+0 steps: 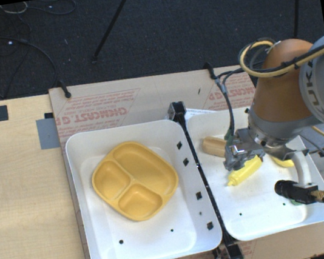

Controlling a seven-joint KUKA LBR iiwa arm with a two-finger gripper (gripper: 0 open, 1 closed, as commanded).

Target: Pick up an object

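Note:
My gripper [236, 154] is low over the right bin [269, 218], near its upper middle. Just below it, touching or nearly so, a yellow elongated object [246, 171] lies at a slant on the bin floor. A tan wooden cylinder [213, 145] lies close to the left of the gripper, near the divider between the bins. Another yellow piece [283, 162] peeks out from under the arm on the right. Nothing can be seen lifted off the floor.
The left bin [100, 240] holds a yellow divided plate [134, 179] at its middle. The arm [282, 93] covers the right bin's upper right part. A black rail [198, 175] separates the bins.

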